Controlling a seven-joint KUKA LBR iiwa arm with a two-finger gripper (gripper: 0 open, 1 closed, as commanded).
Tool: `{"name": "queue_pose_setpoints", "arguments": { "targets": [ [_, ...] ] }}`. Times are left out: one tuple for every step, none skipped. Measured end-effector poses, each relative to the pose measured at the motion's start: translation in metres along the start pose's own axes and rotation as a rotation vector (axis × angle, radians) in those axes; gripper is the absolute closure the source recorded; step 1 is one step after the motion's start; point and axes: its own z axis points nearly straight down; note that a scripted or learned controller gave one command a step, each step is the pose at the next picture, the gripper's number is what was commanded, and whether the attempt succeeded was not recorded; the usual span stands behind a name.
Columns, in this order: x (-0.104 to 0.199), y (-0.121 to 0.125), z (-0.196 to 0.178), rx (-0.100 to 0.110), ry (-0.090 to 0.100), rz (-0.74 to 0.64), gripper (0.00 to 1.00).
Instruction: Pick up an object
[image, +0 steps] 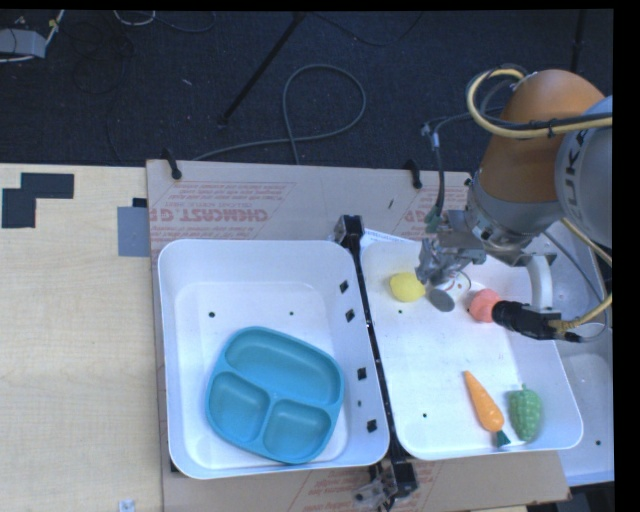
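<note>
Faintly, mirrored red print on the cardboard (250, 210) resists reading; whether the hand (441, 283) grips, I cannot tell.

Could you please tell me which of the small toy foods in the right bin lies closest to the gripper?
The yellow one, just left of the gripper. The pink one lies a bit farther right; the carrot and green piece lie near the bin's front.

cardboard sheet (262, 208) under the bins: red print at 12 o'clock of the left bin, upside down, reads roughly "CHEMCRZT" – unsure. arm (590, 170): partial letters "UK" at right edge.
</note>
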Motion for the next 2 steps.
{"name": "queue_pose_setpoints", "arguments": {
  "targets": [
    [0.058, 0.011, 0.0, 0.0, -0.001, 0.001, 1.0],
    [0.11, 0.015, -0.003, 0.0, -0.001, 0.001, 1.0]
  ]
}}
